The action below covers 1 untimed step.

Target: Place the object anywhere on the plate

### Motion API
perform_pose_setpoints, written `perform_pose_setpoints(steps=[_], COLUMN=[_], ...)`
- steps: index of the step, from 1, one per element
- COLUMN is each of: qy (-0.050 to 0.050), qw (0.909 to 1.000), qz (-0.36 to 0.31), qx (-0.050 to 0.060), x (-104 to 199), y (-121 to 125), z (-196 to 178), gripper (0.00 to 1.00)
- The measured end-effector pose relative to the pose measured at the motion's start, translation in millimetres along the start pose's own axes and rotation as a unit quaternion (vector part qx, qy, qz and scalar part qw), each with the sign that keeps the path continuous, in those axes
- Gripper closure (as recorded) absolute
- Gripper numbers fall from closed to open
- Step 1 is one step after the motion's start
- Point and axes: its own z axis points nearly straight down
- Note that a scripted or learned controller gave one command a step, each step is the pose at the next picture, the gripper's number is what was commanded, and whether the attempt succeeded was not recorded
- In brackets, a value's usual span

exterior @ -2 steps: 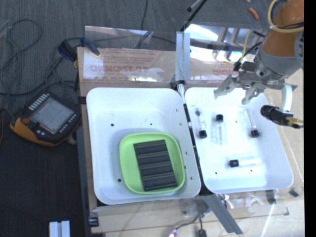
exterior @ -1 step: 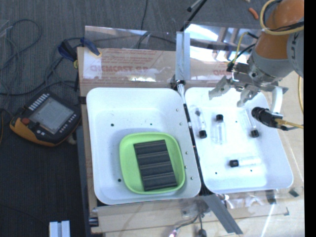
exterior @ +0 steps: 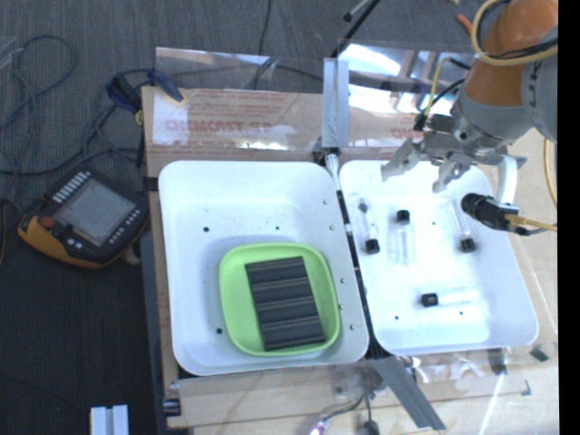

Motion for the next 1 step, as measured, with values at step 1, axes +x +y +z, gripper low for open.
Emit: perform_pose_setpoints(steps=[1], qy=[0.001], qw=[1.0000], qz=[0.004], qx=[0.000], x=[5.5], y=[5.6], z=[-3.4], gripper=[0.00])
